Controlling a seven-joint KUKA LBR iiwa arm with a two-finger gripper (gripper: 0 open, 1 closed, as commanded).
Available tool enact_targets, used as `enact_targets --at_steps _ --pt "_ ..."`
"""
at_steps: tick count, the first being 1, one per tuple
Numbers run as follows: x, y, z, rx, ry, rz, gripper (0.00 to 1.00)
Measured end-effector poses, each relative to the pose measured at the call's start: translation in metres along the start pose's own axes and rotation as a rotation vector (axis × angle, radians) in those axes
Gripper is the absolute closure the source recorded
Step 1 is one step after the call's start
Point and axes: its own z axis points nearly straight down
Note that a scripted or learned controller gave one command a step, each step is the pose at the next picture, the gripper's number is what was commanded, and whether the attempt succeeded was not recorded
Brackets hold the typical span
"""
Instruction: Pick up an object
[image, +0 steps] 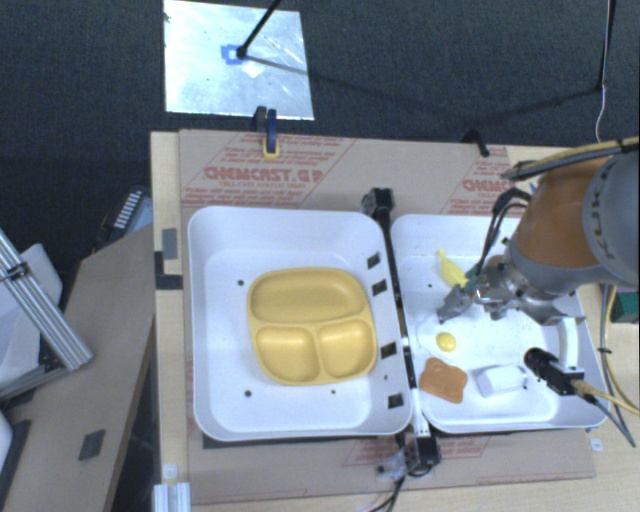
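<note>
In the right bin (420, 240) lie a thin yellow piece (450, 268) near the back, a small round yellow piece (446, 342) in the middle, an orange-brown slab (443, 380) at the front left, and a white block (497, 380) beside it. My gripper (455, 305) reaches in from the right and hangs low between the thin yellow piece and the round yellow piece, just above the latter. I see nothing held in it.
The left bin (215, 300) holds a yellow divided plate (305, 325). A black divider with clips (388, 290) runs between the bins. The arm's orange band (555, 225) covers the right bin's far right side.
</note>
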Motion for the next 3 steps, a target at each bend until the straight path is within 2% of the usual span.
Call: enact_targets --at_steps 1,2,3 --pt "0.000 0.002 0.043 -0.007 0.000 0.001 0.00" --pt "0.002 0.004 0.028 -0.013 0.002 -0.002 1.00" --pt "0.008 0.004 -0.034 -0.010 -0.002 -0.003 1.00"
